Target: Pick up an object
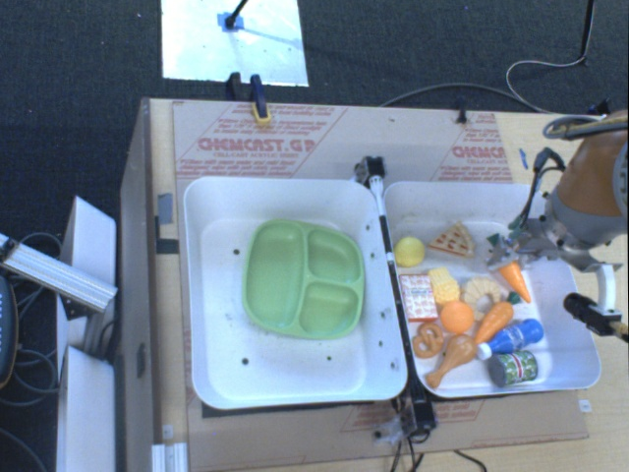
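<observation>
We see the gripper (511, 252) low over the right bin (590, 362), near its far right side, just above a carrot (514, 279). Whether it has closed on anything we cannot tell. The carrot lies directly on its near side, touching or almost so, long axis slanting toward the bin's near right. The toy food heap sits nearer and to the left.

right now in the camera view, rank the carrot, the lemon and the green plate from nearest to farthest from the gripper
1. The carrot, right bin, lies just below the gripper.
2. The lemon, at the right bin's left wall.
3. The green plate, over in the left bin, farthest away.
</observation>
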You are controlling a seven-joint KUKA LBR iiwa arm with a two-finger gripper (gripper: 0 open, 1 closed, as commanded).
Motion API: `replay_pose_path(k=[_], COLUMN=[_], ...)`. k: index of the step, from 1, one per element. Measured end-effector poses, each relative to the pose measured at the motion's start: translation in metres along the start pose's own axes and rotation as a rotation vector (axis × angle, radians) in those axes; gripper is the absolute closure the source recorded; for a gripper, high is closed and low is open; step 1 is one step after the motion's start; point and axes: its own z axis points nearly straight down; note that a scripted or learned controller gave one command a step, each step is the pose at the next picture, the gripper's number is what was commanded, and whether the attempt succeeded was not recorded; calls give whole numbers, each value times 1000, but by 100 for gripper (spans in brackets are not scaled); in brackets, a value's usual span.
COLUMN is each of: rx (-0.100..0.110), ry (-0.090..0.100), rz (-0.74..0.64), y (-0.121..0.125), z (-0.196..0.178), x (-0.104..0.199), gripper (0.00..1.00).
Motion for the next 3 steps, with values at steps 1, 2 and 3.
replay_pose_path(k=[1, 2, 3], rx=[-1, 3, 2], ry=[0, 3, 3], rz=[-1, -2, -2], y=[4, -13, 5], z=[-116, -108, -120], x=[24, 86, 150], gripper=[100, 100, 100])
